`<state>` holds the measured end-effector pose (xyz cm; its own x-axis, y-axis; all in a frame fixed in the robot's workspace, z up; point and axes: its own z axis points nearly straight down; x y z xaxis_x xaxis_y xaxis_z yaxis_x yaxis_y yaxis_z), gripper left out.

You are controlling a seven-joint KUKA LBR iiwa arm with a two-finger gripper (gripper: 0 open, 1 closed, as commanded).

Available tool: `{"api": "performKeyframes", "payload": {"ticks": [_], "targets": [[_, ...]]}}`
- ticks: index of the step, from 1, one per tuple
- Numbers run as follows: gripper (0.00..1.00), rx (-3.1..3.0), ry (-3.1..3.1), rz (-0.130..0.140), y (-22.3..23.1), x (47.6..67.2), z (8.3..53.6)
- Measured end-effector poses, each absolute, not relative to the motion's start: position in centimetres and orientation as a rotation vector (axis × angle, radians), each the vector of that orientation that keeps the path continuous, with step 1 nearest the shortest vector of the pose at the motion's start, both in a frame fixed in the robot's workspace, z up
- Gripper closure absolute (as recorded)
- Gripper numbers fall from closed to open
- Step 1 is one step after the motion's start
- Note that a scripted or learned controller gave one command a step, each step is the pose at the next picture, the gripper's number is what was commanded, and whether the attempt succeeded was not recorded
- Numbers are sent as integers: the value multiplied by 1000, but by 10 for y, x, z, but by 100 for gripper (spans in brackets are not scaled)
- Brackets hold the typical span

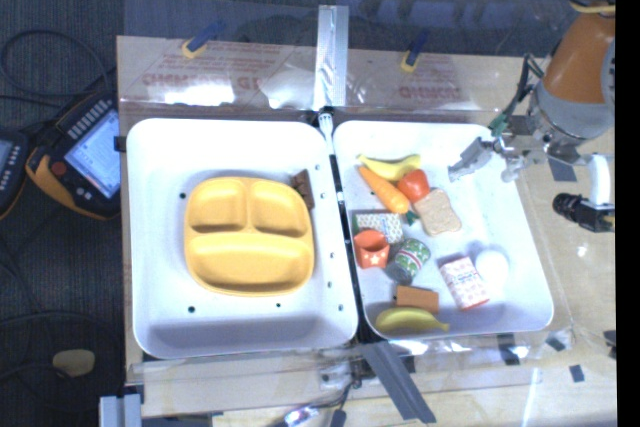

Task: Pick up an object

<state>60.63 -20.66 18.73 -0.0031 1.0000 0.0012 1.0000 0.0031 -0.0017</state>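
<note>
The right bin (520, 235) holds several small items: a yellow banana (392, 163), an orange carrot (385, 187), a red tomato (414, 185), a slice of bread (437, 212), a red cup (371, 248), a green can (409, 259), a red-and-white box (463, 282), a white egg (492, 265), a brown block (417, 297) and a second banana (410, 320). My gripper (490, 153) hangs over the bin's upper right corner, above and right of the bread, with nothing seen between its fingers.
The left bin (160, 315) holds a yellow divided tray (248, 235) and a small brown piece (303, 185) by its right wall. A pendant (85, 155) lies on the floor at left. The arm (580, 65) comes in from the right.
</note>
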Motion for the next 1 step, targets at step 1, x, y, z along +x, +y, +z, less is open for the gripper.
{"api": "performKeyframes", "payload": {"ticks": [1], "targets": [[0,-2204,-2252,-6,-166,569,89]]}}
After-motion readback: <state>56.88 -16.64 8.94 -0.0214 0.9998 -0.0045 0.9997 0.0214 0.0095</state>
